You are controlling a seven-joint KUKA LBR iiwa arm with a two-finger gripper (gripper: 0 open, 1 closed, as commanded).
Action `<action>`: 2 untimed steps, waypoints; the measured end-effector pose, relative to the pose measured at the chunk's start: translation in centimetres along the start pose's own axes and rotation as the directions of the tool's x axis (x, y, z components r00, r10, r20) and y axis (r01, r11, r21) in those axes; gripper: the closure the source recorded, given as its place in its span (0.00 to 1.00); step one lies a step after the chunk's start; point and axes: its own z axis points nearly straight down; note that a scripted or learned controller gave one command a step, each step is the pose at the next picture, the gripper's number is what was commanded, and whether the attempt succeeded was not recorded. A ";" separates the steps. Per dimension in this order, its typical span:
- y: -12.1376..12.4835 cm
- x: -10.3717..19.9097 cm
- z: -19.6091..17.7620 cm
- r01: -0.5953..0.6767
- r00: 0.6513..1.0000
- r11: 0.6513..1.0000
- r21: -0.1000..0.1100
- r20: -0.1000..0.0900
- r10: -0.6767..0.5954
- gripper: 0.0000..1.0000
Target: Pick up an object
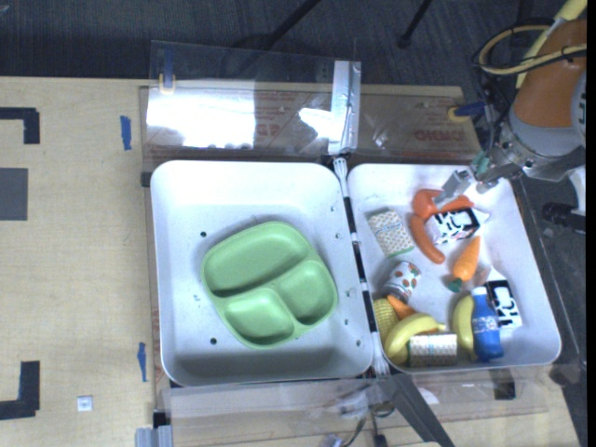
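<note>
The right bin holds a heap of small things. Among them are an orange curved toy, a black-and-white piece, a carrot, a speckled block, a banana, a small can and a blue bottle. My gripper hangs over the far right part of this bin, just above and right of the orange toy. It is open, with nothing between its fingers. The grey arm with its orange band reaches in from the upper right.
A green divided plate lies in the left bin. A clear plastic sheet stands behind the bins. A patterned cup and a second black-and-white piece also lie in the right bin. Cables loop by the arm.
</note>
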 end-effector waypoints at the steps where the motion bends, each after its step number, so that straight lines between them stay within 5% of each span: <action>1: 1.1 2.7 6.1 0.271 0.963 0.962 0.014 -0.009 -0.271 0.00; 2: 1.2 2.7 5.2 0.276 0.961 0.961 0.012 -0.007 -0.275 1.00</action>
